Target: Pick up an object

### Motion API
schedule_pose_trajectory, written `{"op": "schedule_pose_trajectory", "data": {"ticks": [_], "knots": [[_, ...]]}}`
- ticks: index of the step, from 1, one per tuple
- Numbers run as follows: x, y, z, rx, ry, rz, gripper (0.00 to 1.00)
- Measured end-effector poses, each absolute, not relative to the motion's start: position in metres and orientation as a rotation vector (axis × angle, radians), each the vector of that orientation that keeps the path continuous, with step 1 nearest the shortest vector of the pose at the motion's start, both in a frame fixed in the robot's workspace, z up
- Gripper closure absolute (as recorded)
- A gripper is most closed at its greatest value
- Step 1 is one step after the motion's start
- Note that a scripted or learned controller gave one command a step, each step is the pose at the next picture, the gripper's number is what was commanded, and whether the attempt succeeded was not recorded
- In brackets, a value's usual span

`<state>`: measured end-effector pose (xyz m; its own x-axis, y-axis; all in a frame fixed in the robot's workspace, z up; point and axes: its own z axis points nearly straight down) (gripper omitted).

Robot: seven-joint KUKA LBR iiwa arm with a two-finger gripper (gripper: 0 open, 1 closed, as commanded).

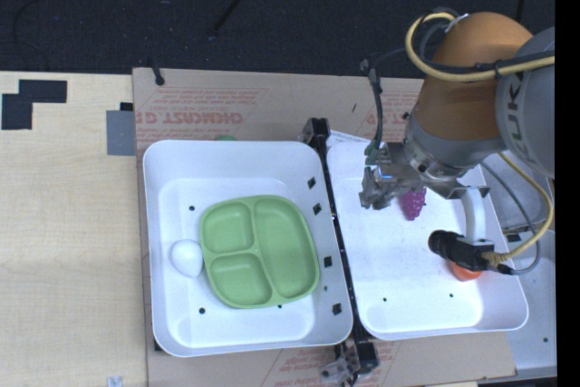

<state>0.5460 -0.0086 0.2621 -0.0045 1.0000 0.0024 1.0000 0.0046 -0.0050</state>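
My gripper [377, 192] hangs over the upper left part of the right bin [408, 313], below the orange band of the arm. A small purple object [413, 203] lies just to the right of it, partly under the wrist. I cannot tell whether the two touch. An orange object [467, 269] sits near the bin's right wall, half hidden by robot hardware. In the left bin [172, 168] a green divided plate [259, 250] lies flat, with a white ball [187, 257] against its left edge.
A black divider [331, 231] runs between the two bins. The bins rest on brown cardboard [236, 104] on the pale bench. The arm's body covers the upper right corner of the right bin.
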Motion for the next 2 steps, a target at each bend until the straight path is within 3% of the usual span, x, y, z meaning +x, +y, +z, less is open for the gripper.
{"op": "schedule_pose_trajectory", "data": {"ticks": [2], "knots": [[0.522,0.087,0.256,-2.212,-2.223,0.005,1.0]]}}
